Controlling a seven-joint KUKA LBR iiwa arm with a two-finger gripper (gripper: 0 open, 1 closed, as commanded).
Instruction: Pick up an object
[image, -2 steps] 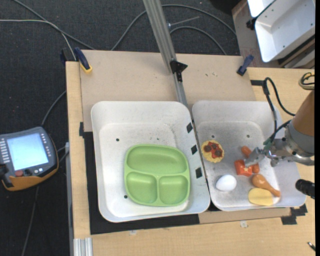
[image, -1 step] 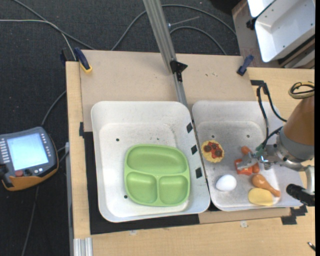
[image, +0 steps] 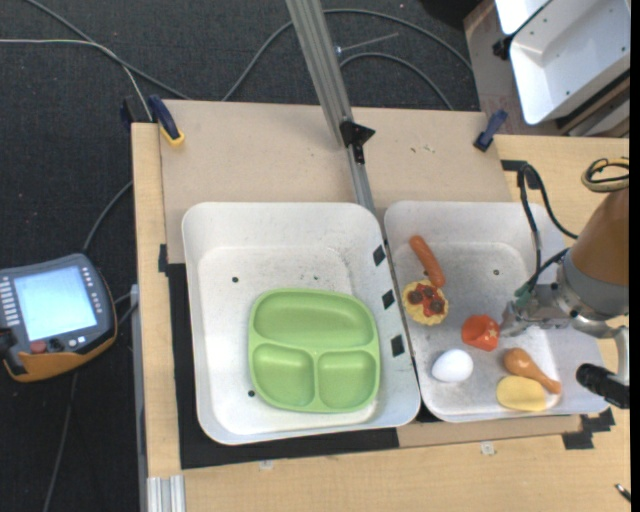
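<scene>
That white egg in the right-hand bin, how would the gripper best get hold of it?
Probably straight down from above, closing across the middle of the white egg, its widest part. It is round and smooth, so a hold near one end would likely slip off. The sides toward the pizza piece and the yellow piece look open, leaving room for the fingers. The gripper sits up and to its right.

Open floor along the right bin far side; toy food crowding its near half.
</scene>
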